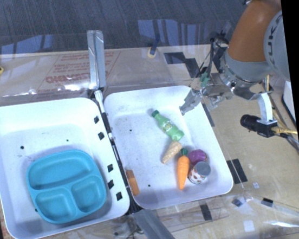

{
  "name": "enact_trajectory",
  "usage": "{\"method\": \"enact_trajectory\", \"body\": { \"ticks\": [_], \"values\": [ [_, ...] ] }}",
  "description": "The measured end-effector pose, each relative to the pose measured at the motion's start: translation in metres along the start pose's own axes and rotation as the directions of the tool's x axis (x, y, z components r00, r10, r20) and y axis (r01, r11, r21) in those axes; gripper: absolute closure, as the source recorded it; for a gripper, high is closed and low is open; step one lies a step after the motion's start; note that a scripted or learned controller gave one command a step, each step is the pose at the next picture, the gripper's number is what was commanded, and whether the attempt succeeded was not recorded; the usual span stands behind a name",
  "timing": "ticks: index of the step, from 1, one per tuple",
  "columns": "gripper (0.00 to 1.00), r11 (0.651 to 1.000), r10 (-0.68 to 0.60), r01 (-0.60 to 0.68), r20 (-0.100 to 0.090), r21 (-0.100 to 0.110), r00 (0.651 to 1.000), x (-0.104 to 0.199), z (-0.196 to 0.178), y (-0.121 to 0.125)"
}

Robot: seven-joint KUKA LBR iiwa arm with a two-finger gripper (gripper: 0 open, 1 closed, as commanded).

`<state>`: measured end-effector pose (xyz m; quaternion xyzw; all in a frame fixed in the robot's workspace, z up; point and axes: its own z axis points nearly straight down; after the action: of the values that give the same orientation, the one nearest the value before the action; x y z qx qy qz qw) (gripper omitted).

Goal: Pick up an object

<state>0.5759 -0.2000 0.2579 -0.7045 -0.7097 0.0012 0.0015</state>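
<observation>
A: Which thing is looking easiest to take from the right-hand shallow white bin (pixel 149 198)?

B: I am leaning toward the small green plastic bottle (pixel 167 125), which is lying on its side near the middle of that bin, slanting from upper left to lower right. It is probably light and stiff, though its rounded body may be slippery, so closing across the widest part of the body seems safer than pinching the narrow neck.

A: And the others?

B: They are crowding together. A pale beige bread-like piece (pixel 171 151) is sitting just below the bottle, an orange toy carrot (pixel 182 172) is lying beside a purple rounded toy (pixel 197 156), and a small grey can (pixel 200 173) is touching that cluster. An orange stick-shaped piece (pixel 132 182) is resting near the left wall.

A: What is the two-finger gripper (pixel 188 104) doing?

B: It is hanging over the bin's upper right edge, well apart from the bottle, touching no object. Its tip is looking narrow and dark; I cannot tell whether it is spread or closed. Nothing is visible in it.

A: The left bin (pixel 2 163)?

B: It is holding a blue plastic compartment tray (pixel 65 186).
</observation>
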Motion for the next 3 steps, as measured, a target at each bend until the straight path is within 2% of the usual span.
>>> {"method": "enact_trajectory", "body": {
  "ticks": [1, 2, 3],
  "values": [
    [0.00, 1.000, -0.014, 0.014, 0.000, 0.001, 1.000, 0.005, 0.135, -0.022],
    [0.00, 0.973, 0.232, -0.232, -0.002, 0.000, 0.973, 0.011, 0.167, -0.090],
    [1.00, 0.974, 0.227, -0.227, -0.002, 0.001, 0.974, 0.011, 0.157, -0.089]
  ]
}}
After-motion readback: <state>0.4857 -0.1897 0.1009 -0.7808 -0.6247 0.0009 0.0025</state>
